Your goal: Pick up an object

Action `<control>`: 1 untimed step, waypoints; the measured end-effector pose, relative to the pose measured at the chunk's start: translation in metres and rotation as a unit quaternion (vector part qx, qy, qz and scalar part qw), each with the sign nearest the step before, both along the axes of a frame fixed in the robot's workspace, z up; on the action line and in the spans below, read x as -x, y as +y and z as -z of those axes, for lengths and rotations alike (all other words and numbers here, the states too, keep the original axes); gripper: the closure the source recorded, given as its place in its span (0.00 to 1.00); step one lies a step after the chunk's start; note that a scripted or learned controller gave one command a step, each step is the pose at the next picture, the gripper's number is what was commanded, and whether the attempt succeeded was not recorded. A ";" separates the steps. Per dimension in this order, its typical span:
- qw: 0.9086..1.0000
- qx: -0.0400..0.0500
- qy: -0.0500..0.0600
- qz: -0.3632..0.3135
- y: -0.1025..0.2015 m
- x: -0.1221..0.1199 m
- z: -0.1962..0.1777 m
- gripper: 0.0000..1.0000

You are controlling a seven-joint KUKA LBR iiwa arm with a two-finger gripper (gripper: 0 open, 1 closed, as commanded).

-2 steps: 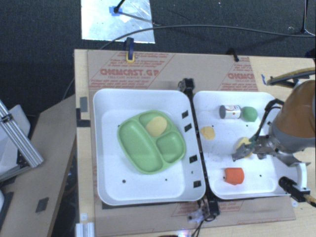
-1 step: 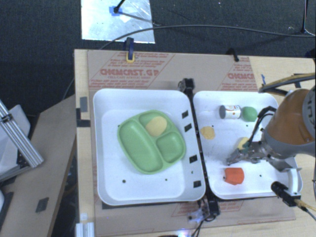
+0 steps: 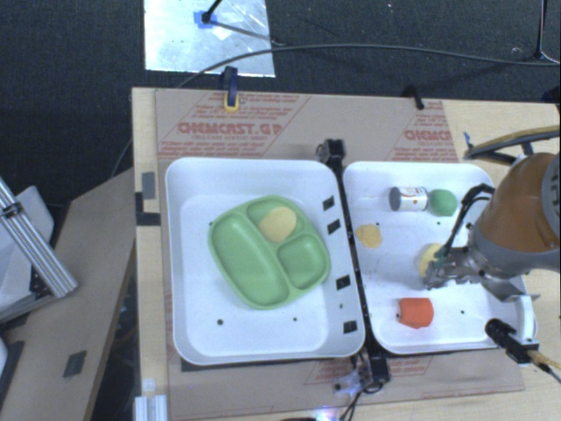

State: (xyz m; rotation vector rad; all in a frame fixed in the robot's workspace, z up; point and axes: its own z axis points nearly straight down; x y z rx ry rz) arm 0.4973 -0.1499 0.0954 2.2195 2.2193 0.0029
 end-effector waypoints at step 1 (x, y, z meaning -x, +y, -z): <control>1.000 0.001 -0.001 -0.002 -0.005 -0.005 -0.045 1.00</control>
